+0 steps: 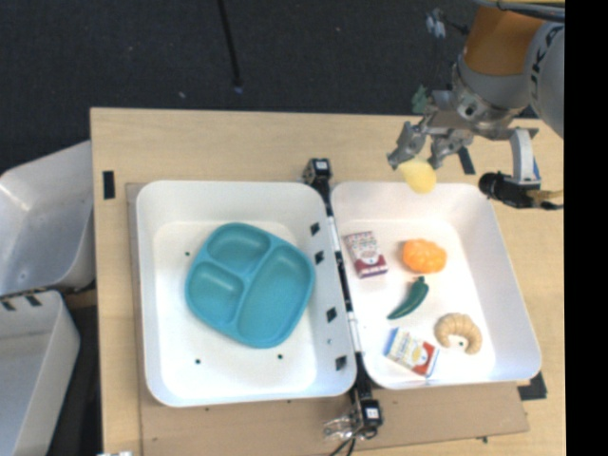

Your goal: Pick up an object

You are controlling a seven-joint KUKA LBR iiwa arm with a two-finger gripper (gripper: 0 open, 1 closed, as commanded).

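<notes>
My gripper (425, 160) hangs over the far rim of the right bin (503, 255), shut on a small pale yellow fruit (418, 177) that shows just under its fingers. Below it in that bin lie a maroon-and-white carton (365, 254), an orange fruit (423, 256), a green pepper (410, 298), a tan croissant (459, 332) and a white box with red and blue print (411, 352). None of these touches the gripper.
The left bin (161, 226) holds a blue divided plate (249, 284). A black hinge strip (334, 283) runs between the two bins. A white container (43, 217) stands off the bench's left edge.
</notes>
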